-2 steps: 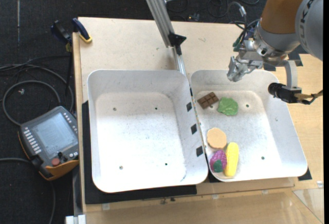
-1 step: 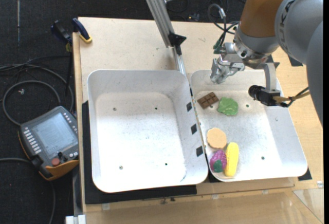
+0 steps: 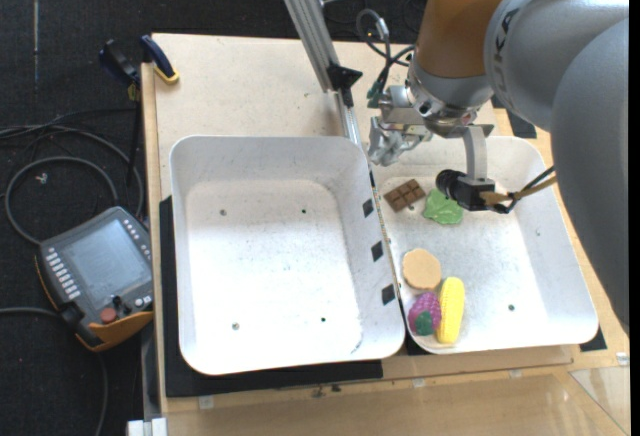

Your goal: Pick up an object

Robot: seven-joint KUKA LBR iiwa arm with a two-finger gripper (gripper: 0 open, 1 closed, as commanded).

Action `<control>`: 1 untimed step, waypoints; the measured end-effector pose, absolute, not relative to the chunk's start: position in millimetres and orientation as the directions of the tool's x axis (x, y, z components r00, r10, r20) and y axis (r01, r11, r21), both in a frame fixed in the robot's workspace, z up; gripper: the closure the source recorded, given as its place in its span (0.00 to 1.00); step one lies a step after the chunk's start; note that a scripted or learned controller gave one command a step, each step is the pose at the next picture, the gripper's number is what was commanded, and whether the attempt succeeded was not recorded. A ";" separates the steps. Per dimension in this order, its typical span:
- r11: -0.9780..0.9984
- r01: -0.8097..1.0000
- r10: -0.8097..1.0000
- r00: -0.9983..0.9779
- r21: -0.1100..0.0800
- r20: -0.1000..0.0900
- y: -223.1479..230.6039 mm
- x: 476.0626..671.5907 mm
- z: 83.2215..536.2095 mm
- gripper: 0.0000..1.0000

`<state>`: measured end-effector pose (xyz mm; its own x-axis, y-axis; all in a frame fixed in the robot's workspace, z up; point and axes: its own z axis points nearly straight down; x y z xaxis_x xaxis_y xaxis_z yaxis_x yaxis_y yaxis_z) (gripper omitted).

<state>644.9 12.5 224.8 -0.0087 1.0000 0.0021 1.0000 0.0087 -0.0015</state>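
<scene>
On the floor left of the bench (image 3: 250,84) lies a grey hand-held control panel (image 3: 95,269) with an orange underside; at the bench's far-left corner sits a blue and yellow clamp (image 3: 160,59); the left bin (image 3: 260,254) takes up the bench's left half, its right rim touching the right bin (image 3: 500,264). The gripper (image 3: 385,149) hangs over the right bin's far-left corner; whether it is released or clenched cannot be told from this slant. Just near of it, by the bin's left wall, a brown ridged slab (image 3: 405,195) lies flat; a tan round disc (image 3: 421,269) lies further toward the near edge, also close to the left wall; a purple grape cluster (image 3: 424,312) sits at the near-left corner, touching a yellow corn cob (image 3: 451,309) on its right. A green leafy piece (image 3: 443,209) lies just right of the slab. The grey arm (image 3: 560,54) fills the far-right side.
</scene>
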 end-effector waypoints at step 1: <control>0.009 1.000 1.000 -0.009 0.002 0.002 70.4 647.1 238.6 1.00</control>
